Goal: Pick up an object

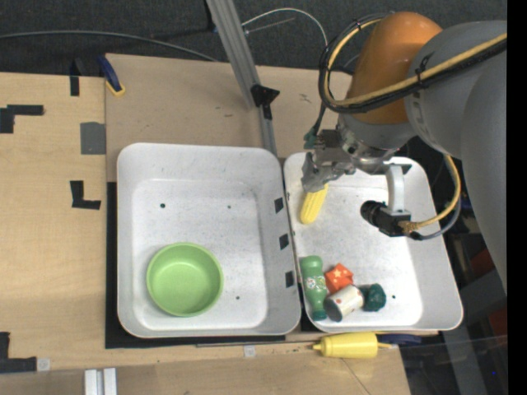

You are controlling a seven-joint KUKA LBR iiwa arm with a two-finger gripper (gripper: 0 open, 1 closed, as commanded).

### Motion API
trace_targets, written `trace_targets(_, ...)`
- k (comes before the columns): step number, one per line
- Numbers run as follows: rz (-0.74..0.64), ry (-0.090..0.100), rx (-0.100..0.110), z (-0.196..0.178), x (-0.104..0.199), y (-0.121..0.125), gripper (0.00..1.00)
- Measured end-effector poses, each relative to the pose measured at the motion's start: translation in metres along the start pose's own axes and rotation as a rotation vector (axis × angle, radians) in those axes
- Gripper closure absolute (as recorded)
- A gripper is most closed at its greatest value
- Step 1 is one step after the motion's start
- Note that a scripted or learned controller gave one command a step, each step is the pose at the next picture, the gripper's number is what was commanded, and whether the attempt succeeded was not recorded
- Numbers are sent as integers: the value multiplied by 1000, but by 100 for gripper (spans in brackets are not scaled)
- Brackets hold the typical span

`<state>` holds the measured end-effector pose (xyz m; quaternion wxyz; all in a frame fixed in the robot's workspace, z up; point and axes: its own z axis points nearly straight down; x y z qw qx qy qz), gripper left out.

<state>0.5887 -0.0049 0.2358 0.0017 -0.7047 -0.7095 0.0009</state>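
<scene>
In the upper left of the right bin (412,303), just right of the divide between the two bins, the pincer (321,179) comes down on a yellow corn cob toy (313,206). The cob's upper end sits between the dark fingers, so the pincer appears to be pinching the corn cob toy at its top, though whether it rests on the bin floor or hangs clear I cannot tell. The cob looks like light moulded plastic, stiff and a little slick, with a rounded body that could roll or swivel if gripped only at the tip; a hold nearer its middle, across the narrow width, would likely be steadier. Lower in the same bin lie a green bottle (311,285), an orange block (338,277), a small white can (344,302) and a dark green piece (375,297), clustered together. The left bin (198,171) holds a green bowl (184,279) at its lower left. A yellow object (350,346) lies on the worktop (49,245) below the right bin
</scene>
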Motion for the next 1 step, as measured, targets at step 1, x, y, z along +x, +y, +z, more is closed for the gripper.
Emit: trace_targets(1, 1, 0, 1, 13, 51, -10, 100)
